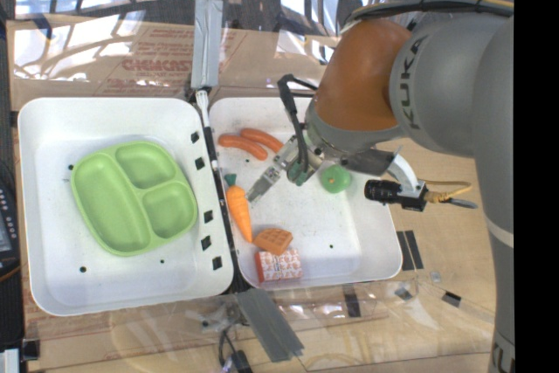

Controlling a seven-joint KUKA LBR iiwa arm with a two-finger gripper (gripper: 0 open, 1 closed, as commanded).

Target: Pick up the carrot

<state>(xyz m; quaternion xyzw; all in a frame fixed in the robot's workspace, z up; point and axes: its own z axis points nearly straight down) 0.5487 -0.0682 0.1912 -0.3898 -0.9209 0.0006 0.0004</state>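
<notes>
1. A green divided plate [134,196] lies in the left bin [35,214], well to the left of the claw [262,185].
2. Two sausages [250,141] lie in the right bin [376,245], just above the claw.
3. A waffle piece [273,239] sits below the claw, touching a red-and-white box [279,266].
4. A small green round object [334,180] rests to the claw's right.
5. Flattened cardboard [157,61] covers the surface behind both bins.
</notes>
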